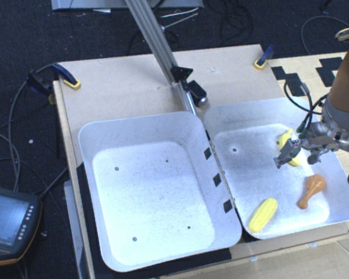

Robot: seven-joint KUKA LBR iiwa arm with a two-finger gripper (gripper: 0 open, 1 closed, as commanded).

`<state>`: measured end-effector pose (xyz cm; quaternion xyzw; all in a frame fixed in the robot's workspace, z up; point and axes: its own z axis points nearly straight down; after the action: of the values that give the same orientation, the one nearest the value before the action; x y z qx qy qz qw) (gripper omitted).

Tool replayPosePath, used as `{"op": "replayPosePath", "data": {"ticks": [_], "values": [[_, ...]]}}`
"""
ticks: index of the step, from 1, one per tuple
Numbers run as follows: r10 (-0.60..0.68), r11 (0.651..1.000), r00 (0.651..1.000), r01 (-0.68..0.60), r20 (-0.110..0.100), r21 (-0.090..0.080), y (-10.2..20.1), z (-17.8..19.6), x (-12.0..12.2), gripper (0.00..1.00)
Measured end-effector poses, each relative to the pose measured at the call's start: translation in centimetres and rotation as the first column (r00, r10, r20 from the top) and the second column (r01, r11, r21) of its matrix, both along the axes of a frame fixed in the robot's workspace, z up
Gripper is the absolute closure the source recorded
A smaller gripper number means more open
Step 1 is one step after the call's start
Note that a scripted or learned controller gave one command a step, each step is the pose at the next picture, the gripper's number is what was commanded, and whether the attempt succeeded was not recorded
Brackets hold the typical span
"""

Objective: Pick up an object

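Right bin (337,213) holds three toys: a yellow corn cob (263,214) near the front wall, an orange drumstick (311,190) beside it, and a small yellow object (288,147) further back, partly hidden under the gripper (289,154). Left bin (103,177) shows bare floor. Gripper sits low over the small yellow object; whether the pincer is apart or clamped cannot be told. All three look like light, hard, smooth plastic, likely slippery. Corn cob seems best taken across its middle; drumstick at the narrow shaft.
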<state>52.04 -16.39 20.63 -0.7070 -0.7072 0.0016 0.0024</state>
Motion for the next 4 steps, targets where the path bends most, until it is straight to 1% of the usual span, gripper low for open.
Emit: {"op": "replayPosePath", "data": {"ticks": [1,2,3,4], "values": [[0.0,1.0,1.0,0.0,0.0,0.0,0.0,-6.3,0.1,0.0],[0.0,1.0,1.0,0.0,0.002,-0.001,0.0,-11.3,0.0,0.0],[-0.001,1.0,1.0,0.001,0.006,-0.001,0.0,-10.1,0.2,1.0],[-0.001,1.0,1.0,0.001,0.009,-0.002,-0.9,-5.1,-0.2,1.0]]}}
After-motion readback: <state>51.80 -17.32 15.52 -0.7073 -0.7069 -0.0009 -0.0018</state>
